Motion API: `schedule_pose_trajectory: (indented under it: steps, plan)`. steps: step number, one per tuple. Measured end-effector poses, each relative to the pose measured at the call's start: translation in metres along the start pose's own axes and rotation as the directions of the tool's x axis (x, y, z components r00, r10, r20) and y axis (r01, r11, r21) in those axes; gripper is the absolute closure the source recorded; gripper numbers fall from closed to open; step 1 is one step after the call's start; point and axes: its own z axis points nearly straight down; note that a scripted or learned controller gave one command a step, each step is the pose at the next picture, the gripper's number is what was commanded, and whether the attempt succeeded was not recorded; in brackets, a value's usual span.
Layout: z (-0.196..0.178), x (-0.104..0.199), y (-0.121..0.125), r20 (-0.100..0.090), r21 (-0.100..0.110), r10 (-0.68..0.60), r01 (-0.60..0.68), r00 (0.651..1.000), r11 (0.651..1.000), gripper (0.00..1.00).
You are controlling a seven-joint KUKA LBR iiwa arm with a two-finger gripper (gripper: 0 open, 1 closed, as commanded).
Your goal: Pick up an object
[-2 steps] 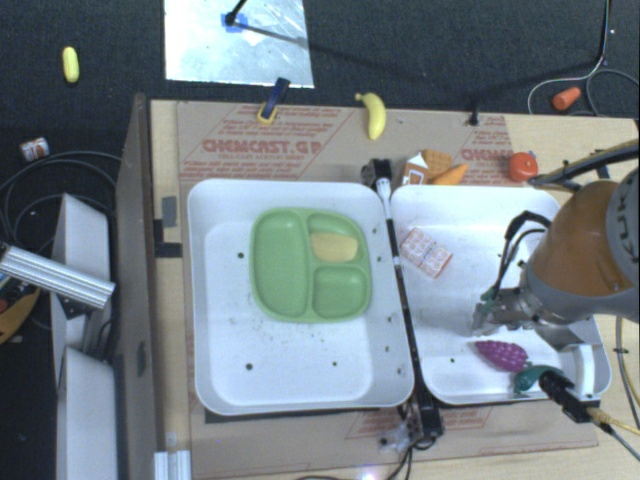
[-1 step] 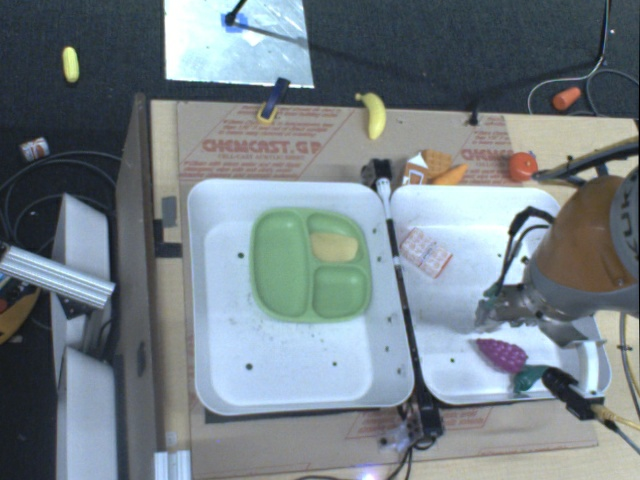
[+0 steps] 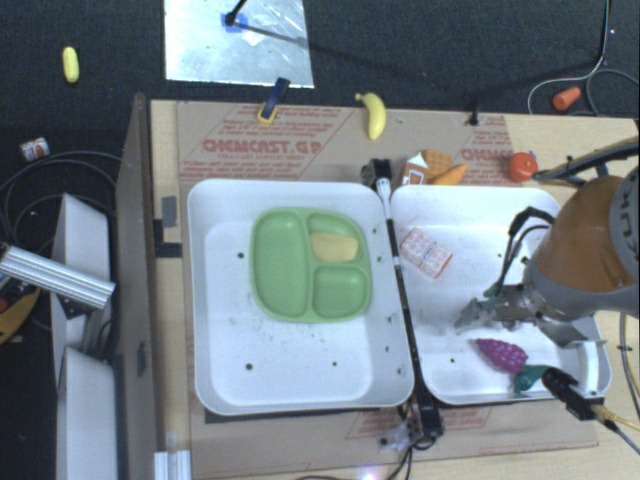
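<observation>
Grapes [image 3: 501, 353]: purple bunch in right bin [image 3: 440, 363], near front wall, long axis slanting left-right. Gripper [image 3: 478, 314] just up-left of it (jaws' state: cannot tell). Short reach down-right needed.

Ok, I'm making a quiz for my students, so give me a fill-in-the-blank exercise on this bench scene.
1. The green divided plate lies in the ____ bin.
2. The compartment holding a yellow piece is the plate's upper ____ one.
3. The purple grapes lie in the ____ bin.
4. The gripper hangs over the same bin as the ____.

Missing words: left; right; right; grapes
</observation>
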Motion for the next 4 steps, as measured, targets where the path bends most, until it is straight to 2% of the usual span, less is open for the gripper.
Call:
schedule_pose_trajectory:
  steps: [1, 2, 3, 4]
  plan:
    - [0.021, -0.08, 0.064, 0.008, -0.002, 0.004, -0.004, 1.0, 1.0, 0.0]
    - [0.022, 0.028, 0.052, -0.003, 0.006, -0.01, 0.01, 1.0, 1.0, 0.0]
    - [0.021, -0.036, 0.069, 0.006, 0.002, 0.004, -0.004, 1.0, 1.0, 0.0]
    - [0.021, -0.002, 0.136, 0.003, -0.002, -0.007, 0.007, 1.0, 1.0, 0.0]
